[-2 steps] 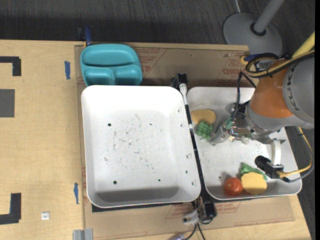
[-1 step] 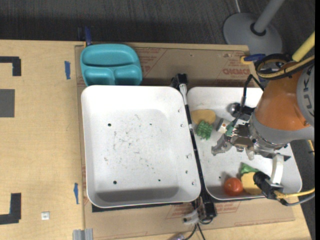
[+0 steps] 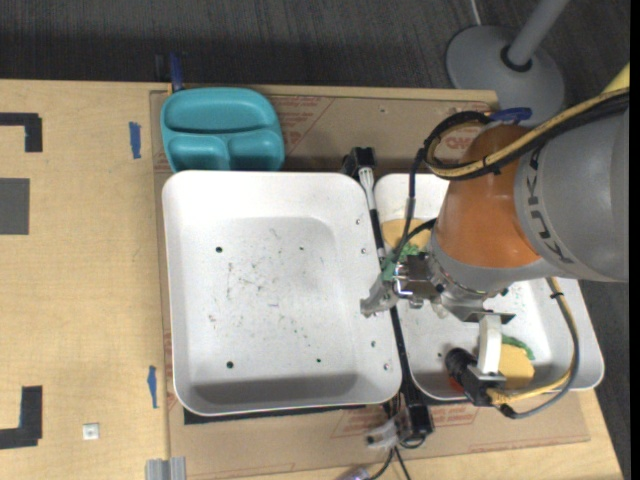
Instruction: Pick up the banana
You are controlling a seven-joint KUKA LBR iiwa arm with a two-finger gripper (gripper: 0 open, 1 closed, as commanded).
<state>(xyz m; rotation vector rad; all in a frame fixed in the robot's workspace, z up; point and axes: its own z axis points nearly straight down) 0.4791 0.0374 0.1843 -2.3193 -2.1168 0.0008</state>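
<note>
claw (image 3: 386,294) on the grey arm (image 3: 590,198) with an orange band, hanging over the seam between the two white bins; whether it is released or clenched cannot be told. well to the claw's left and toward the top of the view, a teal tray (image 3: 221,128) with compartments, just beyond the far rim of the left bin (image 3: 190,268). this bin lies directly left of the claw, its floor scuffed. a black rod (image 3: 372,208) runs along the seam and passes beneath the claw. banana (image 3: 402,235): a yellow sliver just above and right of the claw, in the right bin (image 3: 590,363), mostly hidden under the arm. lower right of the claw, a yellow block (image 3: 516,361) with a green patch, near that bin's front rim. far upper right of the claw, a round grey base (image 3: 490,63) on the dark floor.
</note>
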